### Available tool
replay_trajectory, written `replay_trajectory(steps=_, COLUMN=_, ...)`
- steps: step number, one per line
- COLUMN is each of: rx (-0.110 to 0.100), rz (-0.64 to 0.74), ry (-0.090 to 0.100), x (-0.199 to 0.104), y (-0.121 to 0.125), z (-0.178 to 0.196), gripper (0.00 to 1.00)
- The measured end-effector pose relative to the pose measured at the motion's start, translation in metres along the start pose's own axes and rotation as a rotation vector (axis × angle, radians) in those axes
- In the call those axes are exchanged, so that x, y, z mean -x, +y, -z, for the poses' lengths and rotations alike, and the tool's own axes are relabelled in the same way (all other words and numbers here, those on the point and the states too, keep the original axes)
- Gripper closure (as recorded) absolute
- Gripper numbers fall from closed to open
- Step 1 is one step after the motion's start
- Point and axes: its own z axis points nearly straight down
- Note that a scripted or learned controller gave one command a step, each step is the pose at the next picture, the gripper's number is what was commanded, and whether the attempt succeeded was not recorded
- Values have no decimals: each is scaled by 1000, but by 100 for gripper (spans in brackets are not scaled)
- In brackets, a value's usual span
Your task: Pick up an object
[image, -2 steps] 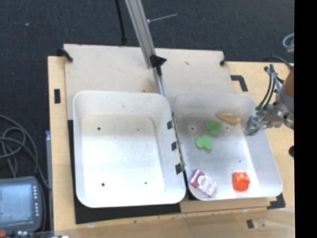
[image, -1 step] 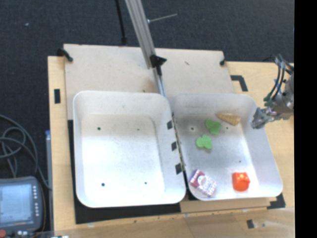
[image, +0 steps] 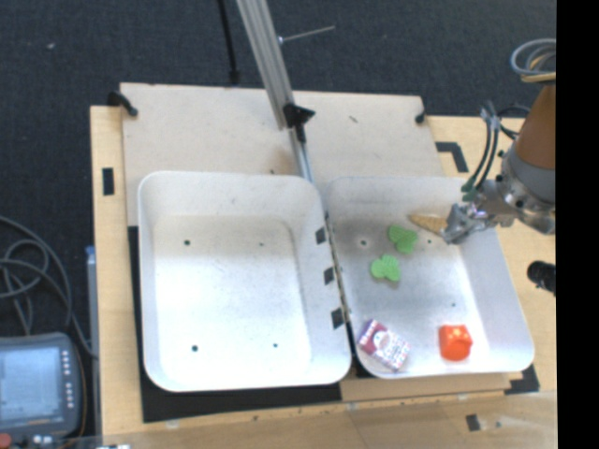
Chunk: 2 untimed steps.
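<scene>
The right bin (image: pixel 487 279) holds two green pieces (image: pixel 403 239) (image: pixel 385 269) near its middle, a tan wedge-shaped piece (image: pixel 429 222) at the back, a red and white packet (image: pixel 384 344) at the front left, and an orange-red block (image: pixel 455 341) at the front right. My gripper (image: pixel 457 226) hangs over the bin's back right part, just right of the tan piece and close to its end. I see nothing between its fingers, and their spread is too small to make out.
The left bin (image: pixel 234 279) lies beside the right one. A metal pole (image: pixel 267 50) slants up from the back of the bench. Cables and a screen (image: pixel 33 382) sit on the floor at the left.
</scene>
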Motion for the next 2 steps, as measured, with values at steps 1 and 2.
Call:
replay_trajectory(steps=1, rx=-1, rz=3, ry=3, x=-61, y=3, z=6, gripper=100)
replay_trajectory(steps=2, rx=-2, rz=1, ry=2, x=-111, y=5, z=-5, gripper=100)
